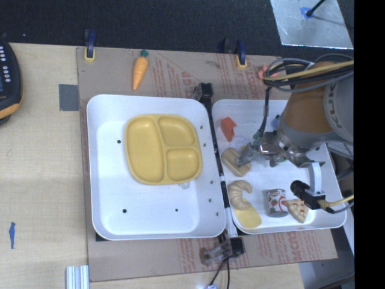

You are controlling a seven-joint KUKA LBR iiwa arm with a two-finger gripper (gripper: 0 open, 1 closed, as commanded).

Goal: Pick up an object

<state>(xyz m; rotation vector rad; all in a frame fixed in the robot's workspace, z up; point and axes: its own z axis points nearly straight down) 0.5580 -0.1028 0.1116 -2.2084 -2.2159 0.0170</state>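
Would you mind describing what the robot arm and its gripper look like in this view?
The arm is grey with a broad orange band above the wrist. Orange, yellow and black cables loop over it. The gripper is a small metallic grey assembly, with a black fitting nearby.

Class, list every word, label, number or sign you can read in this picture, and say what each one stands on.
No text reads clearly here.
Cardboard sheet under the bins: repeated red printing, too blurred to read.
Small can in the right bin: red and white label, too small to read.
Black device at the left edge: rows of buttons, markings too small to read.
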